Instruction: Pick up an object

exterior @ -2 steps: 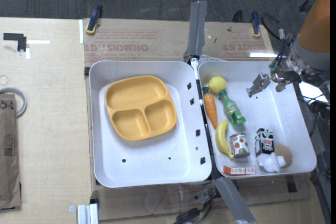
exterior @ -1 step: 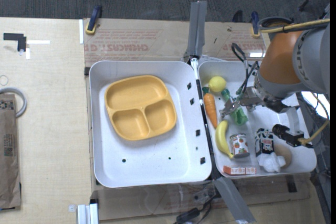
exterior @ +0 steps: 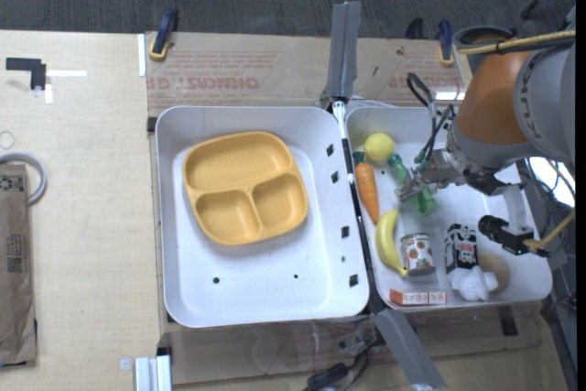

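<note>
My gripper (exterior: 410,190) hangs low over the middle of the right bin (exterior: 540,288), right above a green bottle-like object (exterior: 397,167) whose lower end (exterior: 425,201) sticks out beside it. The view does not show whether it holds anything. Close by on the left lie an orange carrot (exterior: 366,190) and a yellow lemon (exterior: 378,146). A banana (exterior: 386,242) and a small can (exterior: 417,254) lie just below the gripper.
A black-and-white carton (exterior: 462,247), a white crumpled piece (exterior: 472,285), a tan object (exterior: 495,268) and a flat red-and-white box (exterior: 417,297) crowd the right bin's lower part. A yellow divided plate (exterior: 244,187) sits in the left bin (exterior: 265,288).
</note>
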You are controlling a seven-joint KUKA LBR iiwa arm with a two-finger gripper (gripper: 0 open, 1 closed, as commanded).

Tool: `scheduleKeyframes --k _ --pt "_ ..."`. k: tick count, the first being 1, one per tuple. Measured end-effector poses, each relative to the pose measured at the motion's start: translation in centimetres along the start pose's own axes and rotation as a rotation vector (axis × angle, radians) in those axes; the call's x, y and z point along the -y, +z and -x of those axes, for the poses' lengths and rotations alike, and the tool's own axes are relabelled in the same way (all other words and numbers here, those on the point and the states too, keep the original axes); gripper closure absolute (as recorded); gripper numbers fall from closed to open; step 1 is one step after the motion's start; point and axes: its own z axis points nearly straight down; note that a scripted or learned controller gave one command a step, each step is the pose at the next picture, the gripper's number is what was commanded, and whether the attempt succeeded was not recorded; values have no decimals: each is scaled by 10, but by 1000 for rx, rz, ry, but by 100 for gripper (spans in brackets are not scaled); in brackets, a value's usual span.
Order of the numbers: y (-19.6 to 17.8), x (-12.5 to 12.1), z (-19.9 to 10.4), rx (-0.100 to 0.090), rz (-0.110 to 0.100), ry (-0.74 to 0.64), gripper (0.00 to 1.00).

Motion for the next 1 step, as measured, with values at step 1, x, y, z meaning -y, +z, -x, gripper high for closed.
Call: scheduleKeyframes --k 1 --pt "-93 -75 -20 2 3 56 100"
